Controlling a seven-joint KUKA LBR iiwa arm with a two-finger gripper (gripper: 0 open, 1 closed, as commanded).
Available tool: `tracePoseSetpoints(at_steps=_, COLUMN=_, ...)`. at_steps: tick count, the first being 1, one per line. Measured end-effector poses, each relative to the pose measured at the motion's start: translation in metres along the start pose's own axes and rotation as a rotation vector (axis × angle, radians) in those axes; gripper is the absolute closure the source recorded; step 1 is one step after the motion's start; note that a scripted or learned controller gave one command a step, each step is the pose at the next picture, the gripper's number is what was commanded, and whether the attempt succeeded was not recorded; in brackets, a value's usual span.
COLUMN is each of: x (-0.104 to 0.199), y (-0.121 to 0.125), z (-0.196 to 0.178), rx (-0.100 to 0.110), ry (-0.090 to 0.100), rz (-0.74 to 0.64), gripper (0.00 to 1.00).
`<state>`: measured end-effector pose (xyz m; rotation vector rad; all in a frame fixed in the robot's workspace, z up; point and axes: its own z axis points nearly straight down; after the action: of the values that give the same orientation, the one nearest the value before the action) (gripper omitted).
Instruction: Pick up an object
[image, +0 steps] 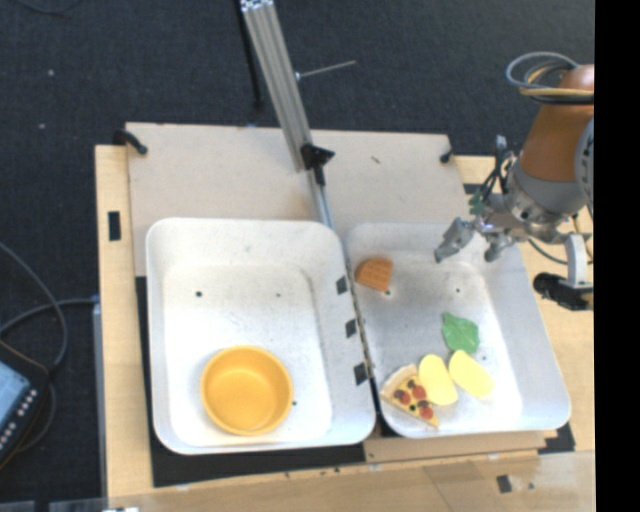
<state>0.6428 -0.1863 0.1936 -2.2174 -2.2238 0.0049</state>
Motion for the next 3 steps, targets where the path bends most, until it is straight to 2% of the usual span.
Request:
tracePoseSetpoints(at_steps=1, x=-0.007, y=0.003, z=0.044, rx=-0.001, ry=-0.001, rz=0.003, gripper=0.0)
tracePoseSetpoints(at_steps=2, x=-0.008, y=0.005, z=0.03, rx=-0.009, ry=-0.003, rz=0.002, gripper=1.0)
tracePoseSetpoints(at_steps=3, x=-0.009, y=-0.003, z=-0.019, rx=-0.01, ry=-0.001, rz=0.004, gripper=1.0)
